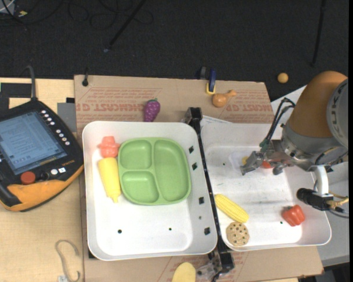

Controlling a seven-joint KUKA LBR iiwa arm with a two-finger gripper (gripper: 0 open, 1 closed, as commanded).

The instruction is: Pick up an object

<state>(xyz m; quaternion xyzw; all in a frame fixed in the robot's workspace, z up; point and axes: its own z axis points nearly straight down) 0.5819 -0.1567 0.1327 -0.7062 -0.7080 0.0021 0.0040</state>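
Observation:
My gripper (250,164) hangs low over the upper middle of the right bin (317,237), pointing left. A small orange-red bit (266,164) shows right against it; whether it is an object or part of the tool is unclear. In the same bin a yellow corn cob (231,208) and a round cookie (237,234) lie at the front left, and a red pepper (293,215) lies at the front right. The left bin (141,239) holds a green divided plate (153,171), a yellow piece (109,178) and a pink-red piece (108,147) to its left.
Purple grapes (152,109) and an orange pear-like toy (222,97) lie on the cardboard behind the bins. A yellow item (184,272) sits at the front edge. A teach pendant (26,151) rests on the bench at the left. A divider (201,181) separates the bins.

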